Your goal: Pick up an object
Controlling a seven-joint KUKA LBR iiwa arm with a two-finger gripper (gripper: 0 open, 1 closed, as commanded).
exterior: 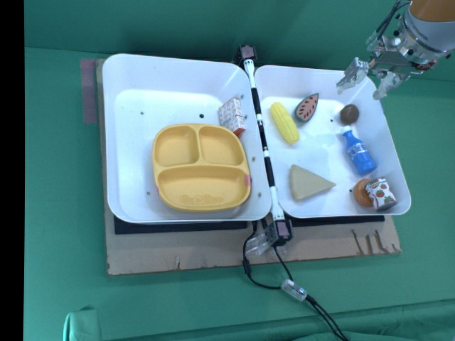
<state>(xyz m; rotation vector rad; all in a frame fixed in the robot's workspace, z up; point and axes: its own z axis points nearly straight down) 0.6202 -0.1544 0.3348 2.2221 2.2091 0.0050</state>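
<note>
The gripper (pixel 366 77) hangs over the far right corner of the right bin (pixel 398 163), its two fingers spread apart with nothing between them. The nearest object is a small brown ball (pixel 349 114), just below the gripper and close to the bin's far rim. Next to it toward the near side lies a blue bottle (pixel 357 152), and in the near right corner an orange round piece (pixel 362 192) touches a small red-and-white carton (pixel 380 193), both tight against the rim. A watermelon slice (pixel 307 107) and a corn cob (pixel 284 122) lie near each other in the far left part of this bin, and a tan wedge (pixel 308 182) lies alone in the near left part, with open floor around it.

In the left bin (pixel 124 133), a yellow divided plate (pixel 202 167) fills the near right area, and another small carton (pixel 232 114) stands against the right wall. Both bins rest on the green bench (pixel 64 275).
</note>
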